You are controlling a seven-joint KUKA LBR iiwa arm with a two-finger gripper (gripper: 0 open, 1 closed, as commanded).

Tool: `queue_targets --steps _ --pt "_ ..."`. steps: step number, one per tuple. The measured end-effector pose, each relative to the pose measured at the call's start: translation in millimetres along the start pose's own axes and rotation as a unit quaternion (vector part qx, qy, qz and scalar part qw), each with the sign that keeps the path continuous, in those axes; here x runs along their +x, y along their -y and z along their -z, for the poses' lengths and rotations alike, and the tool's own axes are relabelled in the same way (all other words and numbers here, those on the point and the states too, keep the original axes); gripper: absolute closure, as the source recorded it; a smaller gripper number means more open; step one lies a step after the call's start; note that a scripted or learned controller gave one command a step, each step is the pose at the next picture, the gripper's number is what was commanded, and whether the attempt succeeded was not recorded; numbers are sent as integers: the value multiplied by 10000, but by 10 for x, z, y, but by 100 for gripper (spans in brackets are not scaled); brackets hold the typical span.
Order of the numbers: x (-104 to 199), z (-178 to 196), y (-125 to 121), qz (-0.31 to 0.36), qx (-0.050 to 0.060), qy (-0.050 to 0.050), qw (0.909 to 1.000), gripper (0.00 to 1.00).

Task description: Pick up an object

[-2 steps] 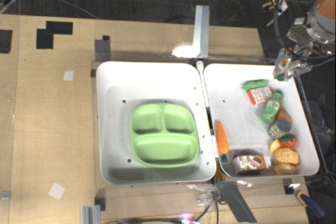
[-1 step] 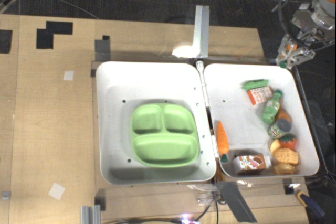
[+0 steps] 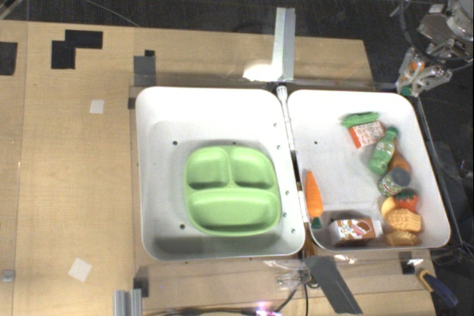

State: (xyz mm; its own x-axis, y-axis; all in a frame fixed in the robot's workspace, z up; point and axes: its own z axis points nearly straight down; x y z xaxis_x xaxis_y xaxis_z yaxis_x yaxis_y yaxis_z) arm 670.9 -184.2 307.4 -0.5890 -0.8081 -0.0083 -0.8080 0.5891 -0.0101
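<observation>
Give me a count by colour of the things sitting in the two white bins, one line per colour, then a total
Green: 3, the divided plate, the bottle and a flat piece.
Orange: 3, the carrot, a small round piece and a waffle-like piece.
Red and white: 1, the small carton.
Brown: 1, the box.
Total: 8, though the pile by the right bin's edge may hide more.

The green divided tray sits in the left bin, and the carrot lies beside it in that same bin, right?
Not quite. The green divided tray is in the left bin, but the camera view shows the carrot in the right bin, against its left wall.
</observation>
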Motion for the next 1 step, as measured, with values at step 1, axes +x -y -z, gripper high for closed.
queue_targets --steps 1 --pt "79 10 -113 -325 -12 -6 9995 100"
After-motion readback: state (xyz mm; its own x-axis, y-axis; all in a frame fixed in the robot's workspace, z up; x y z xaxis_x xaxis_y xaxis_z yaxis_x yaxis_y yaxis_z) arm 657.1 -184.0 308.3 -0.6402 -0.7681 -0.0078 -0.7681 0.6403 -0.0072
